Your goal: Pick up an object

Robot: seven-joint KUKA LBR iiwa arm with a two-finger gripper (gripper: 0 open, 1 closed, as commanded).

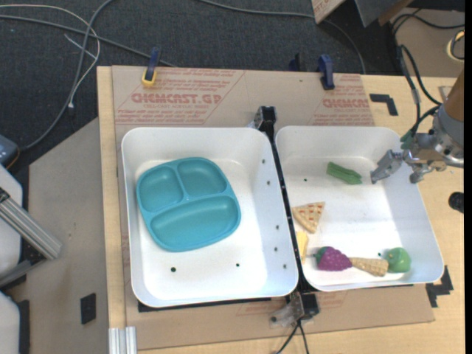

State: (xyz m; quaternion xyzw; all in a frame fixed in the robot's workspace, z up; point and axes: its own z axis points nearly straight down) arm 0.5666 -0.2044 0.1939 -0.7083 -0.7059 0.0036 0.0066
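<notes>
Purple grapes (pixel 332 258) lie in the right bin (pixel 420 205); the end effector (pixel 402 167) above looks released, seemingly ungrasping.

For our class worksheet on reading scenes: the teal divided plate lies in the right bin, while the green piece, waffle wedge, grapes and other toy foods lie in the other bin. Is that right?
Not quite. The camera view shows the teal divided plate in the left bin; the green piece, waffle wedge and grapes lie in the right bin.
</notes>
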